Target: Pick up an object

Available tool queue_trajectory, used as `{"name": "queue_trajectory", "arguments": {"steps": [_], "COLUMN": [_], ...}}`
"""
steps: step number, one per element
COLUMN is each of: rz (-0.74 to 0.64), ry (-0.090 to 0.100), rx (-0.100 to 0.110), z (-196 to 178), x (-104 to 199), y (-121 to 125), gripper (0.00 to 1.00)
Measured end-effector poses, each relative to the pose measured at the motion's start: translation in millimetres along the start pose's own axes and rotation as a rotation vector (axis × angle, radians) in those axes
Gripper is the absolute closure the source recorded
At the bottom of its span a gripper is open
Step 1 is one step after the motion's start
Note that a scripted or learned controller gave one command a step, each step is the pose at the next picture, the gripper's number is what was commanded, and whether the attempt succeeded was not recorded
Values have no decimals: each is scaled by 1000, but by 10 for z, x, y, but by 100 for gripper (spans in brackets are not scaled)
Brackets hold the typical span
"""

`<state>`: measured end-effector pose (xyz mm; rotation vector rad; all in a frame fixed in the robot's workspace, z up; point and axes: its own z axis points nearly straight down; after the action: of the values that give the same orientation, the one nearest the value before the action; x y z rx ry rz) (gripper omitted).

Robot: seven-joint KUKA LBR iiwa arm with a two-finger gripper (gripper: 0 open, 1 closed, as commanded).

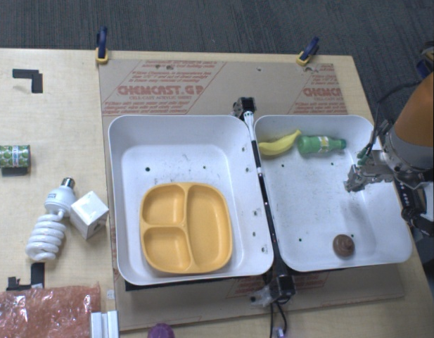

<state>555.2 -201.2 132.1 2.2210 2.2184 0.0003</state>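
In the right bin (322, 210) a yellow banana (278, 144) lies against the far left wall, and a green bottle (319, 144) lies just to its right. A small brown round object (343, 244) rests near the bin's front right corner. My gripper (357, 180) hangs over the right side of this bin, close to the right wall, between the bottle and the brown object. I see nothing between its fingers. The left bin (132, 153) holds a yellow divided plate (186, 227).
Left of the bins on the bench lie a spiral light bulb (49, 220), a white cube (89, 214) and a small green can (13, 157). A pink mesh bag (44, 312) sits at the front left. Clamps (102, 46) hold the board's far edge.
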Motion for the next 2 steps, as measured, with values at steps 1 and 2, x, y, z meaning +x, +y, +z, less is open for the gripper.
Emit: {"name": "queue_trajectory", "arguments": {"steps": [1, 2], "rz": [-4, 0], "ry": [0, 1], "rx": [0, 2], "z": [396, 395], "x": [-28, 983], "y": [466, -170], "gripper": [0, 0]}}
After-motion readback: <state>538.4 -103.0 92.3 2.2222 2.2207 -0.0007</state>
